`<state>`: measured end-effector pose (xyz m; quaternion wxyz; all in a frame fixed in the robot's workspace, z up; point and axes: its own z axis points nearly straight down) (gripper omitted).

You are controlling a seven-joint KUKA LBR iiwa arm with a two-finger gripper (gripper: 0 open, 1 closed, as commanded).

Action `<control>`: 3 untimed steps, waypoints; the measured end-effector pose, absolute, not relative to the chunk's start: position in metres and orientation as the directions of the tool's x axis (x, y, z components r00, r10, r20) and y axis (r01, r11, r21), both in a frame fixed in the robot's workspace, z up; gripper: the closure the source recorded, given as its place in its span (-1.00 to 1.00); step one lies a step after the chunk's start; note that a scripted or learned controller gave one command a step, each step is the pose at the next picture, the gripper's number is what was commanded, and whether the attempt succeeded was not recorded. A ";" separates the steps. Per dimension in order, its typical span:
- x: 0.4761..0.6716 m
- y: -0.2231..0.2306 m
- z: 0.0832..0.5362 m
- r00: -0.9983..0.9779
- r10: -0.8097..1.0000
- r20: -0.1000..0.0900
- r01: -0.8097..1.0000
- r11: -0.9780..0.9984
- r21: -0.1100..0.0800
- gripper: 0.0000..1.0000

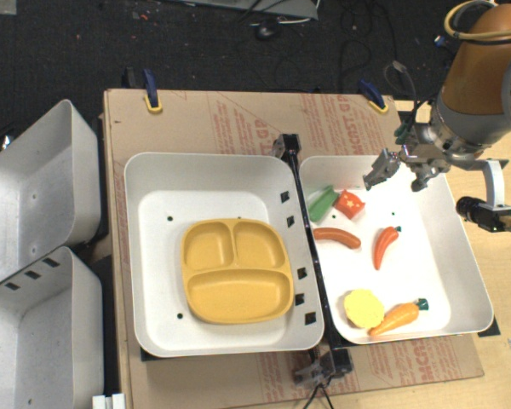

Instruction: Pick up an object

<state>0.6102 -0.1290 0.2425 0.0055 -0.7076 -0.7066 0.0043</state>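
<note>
My gripper point(401, 175) hangs open over the far part of the right bin point(460, 254), its two dark fingers spread with nothing between them. Below and to its left lie a green piece point(322, 203) and a red cube point(350, 204) side by side. A sausage point(336, 238) and a red chili point(384, 246) rest mid-bin. Near the front edge sit a yellow round piece point(363, 308) and an orange carrot point(397, 315), touching each other.
The left bin point(145, 228) holds a yellow compartment plate point(237, 270). A black divider with clips point(301, 228) runs between the bins. Two more white bins point(34, 228) stand off the bench at the left.
</note>
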 end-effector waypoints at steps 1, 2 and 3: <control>0.613 -0.129 0.250 -0.001 1.000 0.000 1.000 0.001 0.000 -1.00; 0.611 -0.131 0.186 0.001 1.000 0.001 1.000 -0.001 -0.006 -1.00; 0.617 -0.130 0.140 0.000 1.000 0.001 1.000 0.000 -0.005 -1.00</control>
